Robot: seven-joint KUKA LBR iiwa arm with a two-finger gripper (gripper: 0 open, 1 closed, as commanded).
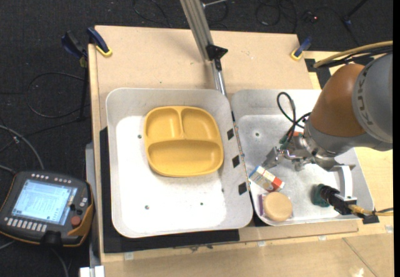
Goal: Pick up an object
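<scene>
Camera view: right bin (250,113) as landmark; the gripper (289,154) sits low over its middle, wrist covering it, so its opening and any hold cannot be told. Near the bin's front-left corner a small red-and-white box (265,177) touches a round tan object (277,206); a dark green object (324,195) lies front-right. Left of the bin, a yellow divided plate (184,141) rests in the left bin (125,207).

Tan bench (156,60), two white bins side by side on it: left bin (125,138), right bin (256,119). Yellow clamps at back corners (103,50) (299,52). Black mat under bins (105,219).
</scene>
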